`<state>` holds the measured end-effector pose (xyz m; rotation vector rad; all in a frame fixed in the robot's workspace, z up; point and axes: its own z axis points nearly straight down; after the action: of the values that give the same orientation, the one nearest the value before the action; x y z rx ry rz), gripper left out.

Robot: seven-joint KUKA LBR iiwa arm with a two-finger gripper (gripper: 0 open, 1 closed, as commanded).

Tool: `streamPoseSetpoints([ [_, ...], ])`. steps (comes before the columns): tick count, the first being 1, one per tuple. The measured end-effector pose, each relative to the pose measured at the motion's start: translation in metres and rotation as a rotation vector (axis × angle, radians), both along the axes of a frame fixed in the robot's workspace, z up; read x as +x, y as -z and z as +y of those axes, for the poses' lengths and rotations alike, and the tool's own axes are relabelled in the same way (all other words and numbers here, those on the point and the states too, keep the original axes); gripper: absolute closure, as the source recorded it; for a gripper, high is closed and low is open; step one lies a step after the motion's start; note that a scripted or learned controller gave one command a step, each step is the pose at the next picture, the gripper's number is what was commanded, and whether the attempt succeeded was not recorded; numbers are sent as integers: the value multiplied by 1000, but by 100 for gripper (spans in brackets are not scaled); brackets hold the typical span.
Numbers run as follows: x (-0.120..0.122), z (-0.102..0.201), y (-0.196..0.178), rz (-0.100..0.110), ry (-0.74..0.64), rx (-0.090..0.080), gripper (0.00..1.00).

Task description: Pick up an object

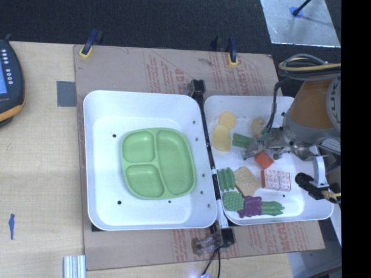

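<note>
I have the pincer down inside the right bin, its dark fingers low among the toy food; whether they are parted or closed I cannot tell from up here, and I see nothing clearly between them, so I claim no hold. Just beside the tips lies a small orange-red block, the likeliest target; a green piece sits just to its left, and a pale round piece is near the wrist, partly hidden.

To do this well, I judge the tips should straddle the orange-red block alone; the green piece is close enough to be nudged or caught by mistake; a straight lift should keep neighbours from dragging along.

Further out: two yellow pieces near the bin's left wall; a tan cracker, a pink-checked box and a purple cluster towards the near rim; the left bin carries a green divided plate; both bins rest on the bench.
</note>
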<state>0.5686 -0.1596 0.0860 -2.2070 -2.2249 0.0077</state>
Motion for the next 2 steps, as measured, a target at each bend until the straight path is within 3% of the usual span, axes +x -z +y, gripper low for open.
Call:
streamPoseSetpoints([
  [1, 0, -3, -16, -4, 1, -3, 100],
  [2, -28, 28, -45, -4, 1, 0, 100],
])
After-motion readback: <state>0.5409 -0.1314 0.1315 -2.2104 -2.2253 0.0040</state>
